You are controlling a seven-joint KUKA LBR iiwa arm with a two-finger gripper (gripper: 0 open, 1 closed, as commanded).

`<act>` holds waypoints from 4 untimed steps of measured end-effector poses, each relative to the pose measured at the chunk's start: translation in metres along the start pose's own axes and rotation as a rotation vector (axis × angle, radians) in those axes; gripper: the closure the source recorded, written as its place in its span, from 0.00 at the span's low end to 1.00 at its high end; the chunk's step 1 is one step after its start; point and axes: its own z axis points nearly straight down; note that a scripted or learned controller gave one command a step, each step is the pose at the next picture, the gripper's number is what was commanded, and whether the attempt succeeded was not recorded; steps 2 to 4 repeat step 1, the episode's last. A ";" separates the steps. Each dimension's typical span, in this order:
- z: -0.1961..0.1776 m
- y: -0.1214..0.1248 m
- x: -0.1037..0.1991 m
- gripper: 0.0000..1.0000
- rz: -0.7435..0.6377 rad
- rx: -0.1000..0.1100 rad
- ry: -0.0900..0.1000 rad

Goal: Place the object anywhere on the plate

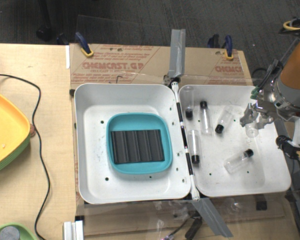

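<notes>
Hovering fingers [252,120] over right bin [270,181] — clear vials [205,116] below, teal plate [139,144] apart

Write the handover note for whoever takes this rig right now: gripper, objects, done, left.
Gripper: over the right bin, near its right wall; whether it is open or shut cannot be told, and nothing can be made out in it.
Objects: several clear vials with black caps lie loose in the right bin, e.g. one by the left wall and one lower right.
Plate: teal, dark ribbed centre, in the left bin; no vial on it.
Done: nothing placed.
Left: grasp one vial, carry it left, set it on the plate.
</notes>
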 end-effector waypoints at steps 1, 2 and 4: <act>0.000 0.000 0.000 0.00 0.000 0.000 0.000; 0.000 0.000 0.000 0.00 0.000 0.000 0.000; 0.000 0.000 0.000 0.00 0.000 0.000 0.000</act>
